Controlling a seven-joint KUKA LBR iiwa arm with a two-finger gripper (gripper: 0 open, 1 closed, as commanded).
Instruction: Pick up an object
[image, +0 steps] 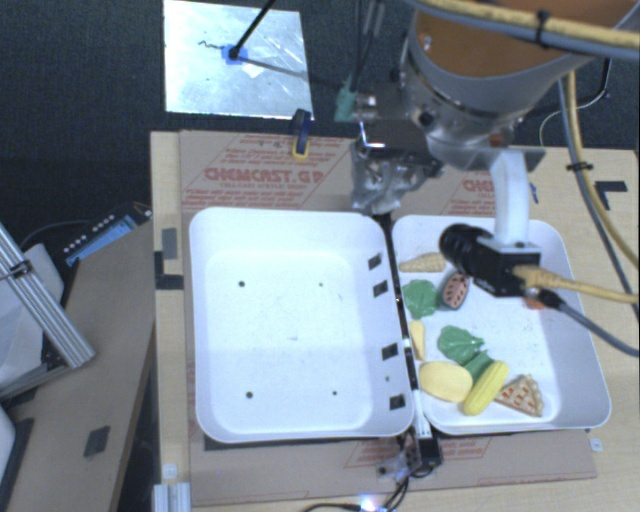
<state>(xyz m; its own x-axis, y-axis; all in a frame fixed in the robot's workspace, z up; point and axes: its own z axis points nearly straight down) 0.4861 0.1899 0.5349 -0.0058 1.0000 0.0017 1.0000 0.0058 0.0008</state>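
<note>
Dark carpet surrounds the desk (170, 300). Toy food, including a yellow corn cob (483, 388), crowds the right bin (585, 370). Above the bins' far edge, the hand (380, 195) may miss or grab several pieces.

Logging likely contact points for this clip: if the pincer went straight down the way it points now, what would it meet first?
Probably the far rim where the two white bins meet: the pincer hangs just above that seam, beyond the toy food in the right bin. Its height is unclear from this slanted view.
</note>
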